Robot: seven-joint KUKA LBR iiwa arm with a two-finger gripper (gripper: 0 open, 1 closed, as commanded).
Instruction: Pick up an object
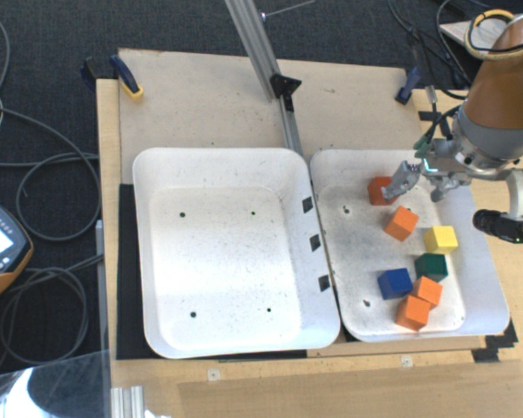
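Observation:
The right bin (pixel 349 233) holds several small blocks. A red block (pixel 380 190) lies near its back, with an orange block (pixel 402 223) just in front of it. Further forward are a yellow block (pixel 441 239), a green block (pixel 432 265), a blue block (pixel 395 283) and two more orange blocks (pixel 429 291) (pixel 412 313). My gripper (pixel 421 183) hangs over the back of this bin, just right of the red block. Its fingers stand apart with nothing between them. The left finger (pixel 404 179) is close beside the red block.
The left bin (pixel 157 233) stands beside the right one. A slanted metal pole (pixel 260 46) rises behind the bins. Blue clamps (pixel 126 75) (pixel 408 85) grip the board's back edge. Cables and a device lie on the floor at the left.

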